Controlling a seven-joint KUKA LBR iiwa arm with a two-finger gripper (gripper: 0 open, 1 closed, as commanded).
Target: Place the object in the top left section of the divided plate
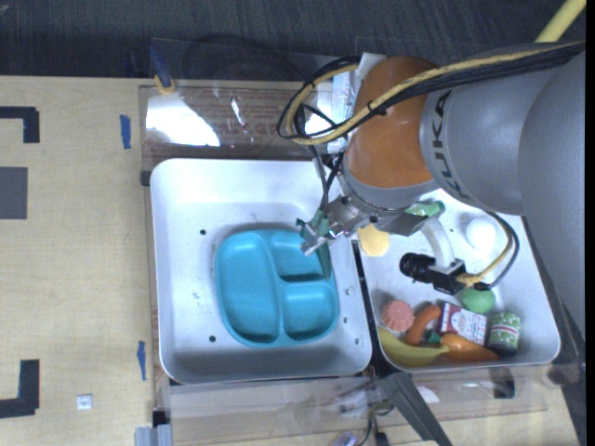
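A blue divided plate lies in the left white bin. It has one large section on its left and two smaller ones on its right. The gripper hangs over the plate's upper right corner, by the bin's inner wall, under the orange wrist band. A small greenish bit shows at its tip; I cannot make out whether that is a held thing. The arm hides the bins' shared wall behind it.
The right bin holds a yellow piece, a white egg, a green ball, a banana, a carrot, a red box and a green can. A black part on a cable hangs there.
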